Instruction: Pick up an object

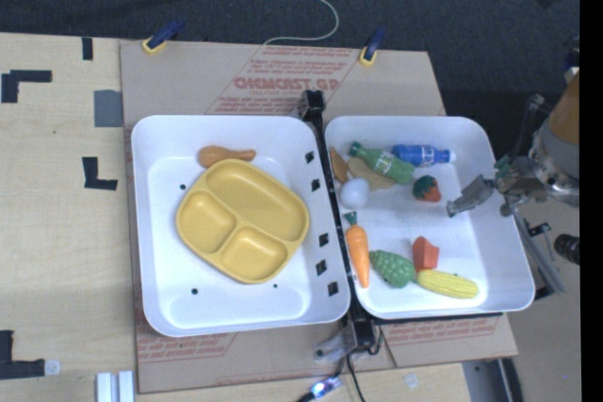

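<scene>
My gripper (485, 201) hangs over the right edge of the right bin (471, 133), open, with nothing between its fingers. Its left finger (466, 200) points toward a small red and green toy vegetable (427, 189), a short gap away. In the same bin lie a green bottle (383, 164), a blue bottle (421, 154), a white ball (354, 193), a carrot (358, 254), a bumpy green vegetable (393, 268), a red pepper (425, 252) and a corn cob (448, 283).
The left bin (151, 202) holds a yellow divided plate (242, 219) and an orange drumstick (224, 154) behind it. A black divider with clips (325, 202) runs between the bins. Both stand on a cardboard sheet (283, 80).
</scene>
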Motion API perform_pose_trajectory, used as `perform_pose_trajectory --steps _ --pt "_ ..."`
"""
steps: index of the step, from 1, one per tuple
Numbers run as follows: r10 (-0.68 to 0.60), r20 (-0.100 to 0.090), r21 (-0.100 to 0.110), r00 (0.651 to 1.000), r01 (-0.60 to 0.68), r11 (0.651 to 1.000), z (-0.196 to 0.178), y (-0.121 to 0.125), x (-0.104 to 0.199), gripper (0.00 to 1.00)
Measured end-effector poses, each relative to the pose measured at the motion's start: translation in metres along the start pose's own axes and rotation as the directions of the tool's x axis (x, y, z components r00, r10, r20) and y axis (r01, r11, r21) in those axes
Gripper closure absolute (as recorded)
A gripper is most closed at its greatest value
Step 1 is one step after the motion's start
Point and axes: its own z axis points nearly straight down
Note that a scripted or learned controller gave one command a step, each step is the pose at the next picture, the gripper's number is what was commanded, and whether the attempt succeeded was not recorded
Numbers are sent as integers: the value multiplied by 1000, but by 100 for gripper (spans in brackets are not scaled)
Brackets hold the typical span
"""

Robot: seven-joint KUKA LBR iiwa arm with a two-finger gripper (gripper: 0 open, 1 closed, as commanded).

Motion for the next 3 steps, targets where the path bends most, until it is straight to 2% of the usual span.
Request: perform_pose_trajectory --steps 1,3 --pt "-4 3 -12 1000 4 1000 -7 3 0 0" --pt "-4 2 -8 1000 4 1000 118 -10 3 0"
